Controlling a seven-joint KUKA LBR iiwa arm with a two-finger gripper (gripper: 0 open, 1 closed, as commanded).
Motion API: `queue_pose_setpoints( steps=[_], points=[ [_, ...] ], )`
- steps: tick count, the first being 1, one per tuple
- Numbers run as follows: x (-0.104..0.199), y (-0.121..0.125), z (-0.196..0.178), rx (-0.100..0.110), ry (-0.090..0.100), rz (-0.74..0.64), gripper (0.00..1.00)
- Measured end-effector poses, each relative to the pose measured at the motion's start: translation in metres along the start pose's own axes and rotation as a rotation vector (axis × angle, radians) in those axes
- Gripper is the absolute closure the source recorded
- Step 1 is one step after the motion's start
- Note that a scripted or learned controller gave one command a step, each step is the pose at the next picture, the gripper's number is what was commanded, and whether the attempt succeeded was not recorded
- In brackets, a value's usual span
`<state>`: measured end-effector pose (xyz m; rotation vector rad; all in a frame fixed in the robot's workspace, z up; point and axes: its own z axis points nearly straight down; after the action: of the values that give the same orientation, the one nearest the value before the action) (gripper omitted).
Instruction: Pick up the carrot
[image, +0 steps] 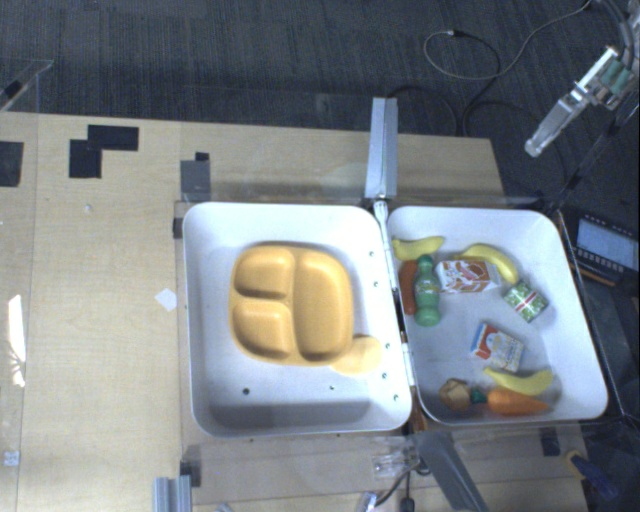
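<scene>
The carrot (517, 403), orange with a small green top at its left end, lies along the front wall of the right bin (570, 262). A yellow banana (522, 381) lies just behind it and a brown lump (456, 394) sits to its left. My gripper (542, 140) hangs at the upper right of the camera view, beyond the back corner of the right bin and far from the carrot, with nothing seen in it.
The right bin also holds two more bananas (418, 246) (494, 261), a green bottle (427, 291), a red-orange piece (407, 286), a small carton (466, 275), a green can (525, 301) and a white box (497, 346). A yellow divided plate (293, 303) sits in the left bin (205, 330).
</scene>
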<state>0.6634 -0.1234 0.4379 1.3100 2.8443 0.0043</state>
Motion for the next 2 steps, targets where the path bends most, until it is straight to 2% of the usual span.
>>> queue_pose_setpoints(
  steps=[1, 2],
  points=[
    [-0.022, -0.024, -0.001, -0.002, -0.003, -0.928, 0.0],
    [-0.047, -0.031, -0.001, -0.002, -0.003, -0.774, 0.0]
  ],
)
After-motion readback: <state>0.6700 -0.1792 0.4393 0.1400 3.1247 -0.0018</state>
